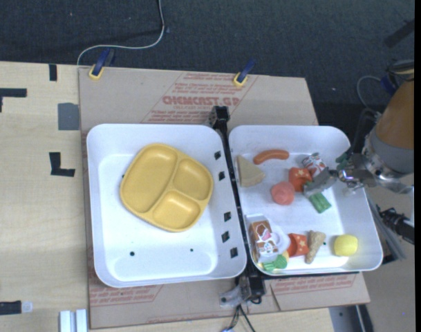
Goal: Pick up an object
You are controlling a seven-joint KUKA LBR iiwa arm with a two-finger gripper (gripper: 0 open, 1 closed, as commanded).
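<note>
The right bin (355, 213) holds several toy foods. Among them are a sausage (271, 156), a tan wedge (249, 173), a red tomato (300, 177), a pink ball (283, 194), a green block (321, 203) and a yellow lemon (345, 245). My gripper (323, 180) reaches in low over the bin's right side. Its tip lies just right of the tomato and above the green block. A small red and white wrapped item (312, 162) sits just behind the tip. Nothing is visibly held.
A yellow divided plate (167, 185) lies in the left bin (106, 247). Along the right bin's front are a snack packet (264, 238), a red slice (298, 243), a tan piece (315, 245) and a green bit (276, 261). The arm's orange band (398, 120) is at the right edge.
</note>
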